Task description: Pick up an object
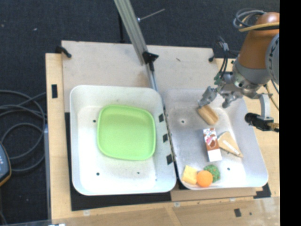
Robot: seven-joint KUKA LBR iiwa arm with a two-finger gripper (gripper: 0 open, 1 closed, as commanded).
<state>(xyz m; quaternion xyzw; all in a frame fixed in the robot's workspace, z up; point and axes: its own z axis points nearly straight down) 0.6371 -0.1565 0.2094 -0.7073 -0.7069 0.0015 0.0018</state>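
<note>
Left bin (80, 126): holds one green plate (126, 132), lying flat near the middle. Bare white floor shows on all sides of the plate, widest toward the bin's left wall and near edge.

Right bin (254, 171), touching the left bin along a shared wall: several small items. A bread roll (207, 115) lies toward the far side. Nearer than the roll, a small red-and-white carton (212, 145) lies flat, with a wedge of pale sandwich (229, 144) just to its right. At the near edge, left to right: yellow block (189, 175), orange ball (204, 178), green clump (214, 172), packed close together. The bin floor left of the roll and carton is bare.

Hand (219, 97): hangs over the far part of the right bin, just beyond the roll, fingers spread apart, nothing between them.

Worktop (108, 62) beyond both bins is bare board.
</note>
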